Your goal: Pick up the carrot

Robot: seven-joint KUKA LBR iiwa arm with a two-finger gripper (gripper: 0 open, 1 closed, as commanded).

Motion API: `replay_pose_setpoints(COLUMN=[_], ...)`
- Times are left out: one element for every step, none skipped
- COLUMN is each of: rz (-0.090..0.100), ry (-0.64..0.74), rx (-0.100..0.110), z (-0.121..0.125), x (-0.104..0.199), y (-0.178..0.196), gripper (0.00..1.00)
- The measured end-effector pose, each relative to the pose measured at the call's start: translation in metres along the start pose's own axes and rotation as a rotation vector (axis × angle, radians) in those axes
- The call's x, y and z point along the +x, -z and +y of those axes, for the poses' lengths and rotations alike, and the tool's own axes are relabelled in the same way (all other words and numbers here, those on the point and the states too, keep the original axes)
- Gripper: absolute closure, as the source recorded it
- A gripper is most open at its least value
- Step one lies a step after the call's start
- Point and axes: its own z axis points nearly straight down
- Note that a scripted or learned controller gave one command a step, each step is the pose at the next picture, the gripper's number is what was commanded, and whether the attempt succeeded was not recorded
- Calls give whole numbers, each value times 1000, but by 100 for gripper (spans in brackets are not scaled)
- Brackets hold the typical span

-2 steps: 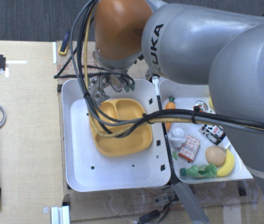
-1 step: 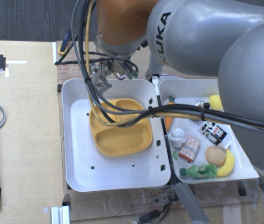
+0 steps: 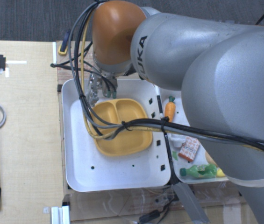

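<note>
I see a pale wooden bench [image 3: 24,125] against dark grey flooring, bearing two shallow white bins side by side. In the left bin [image 3: 78,167] lies a yellow divided plate [image 3: 122,125], and my gripper [image 3: 99,90] hangs above its far-left corner, under the orange band; the cables and wrist hide the tips, so I cannot tell how the jaws stand. The carrot [image 3: 169,109] lies in the right bin [image 3: 184,177], at its far-left corner just beside the dividing wall, green top pointing away. I judge it to be a small toy: light, stiff, smooth and a bit slippery. I would take it across its thicker orange middle, jaws crosswise to its length, minding the close wall. Nearer in that bin lie a red-and-white packet [image 3: 189,149] and a green item [image 3: 200,171].
</note>
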Motion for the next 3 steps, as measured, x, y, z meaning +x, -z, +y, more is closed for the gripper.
replay_pose_setpoints(rz=[-24,-41,-2], ry=[-212,-102,-506], rx=[-14,-23,2], z=[-8,-12,0], x=[15,26,7], y=[-40,-39,-9], gripper=[100,100,100])
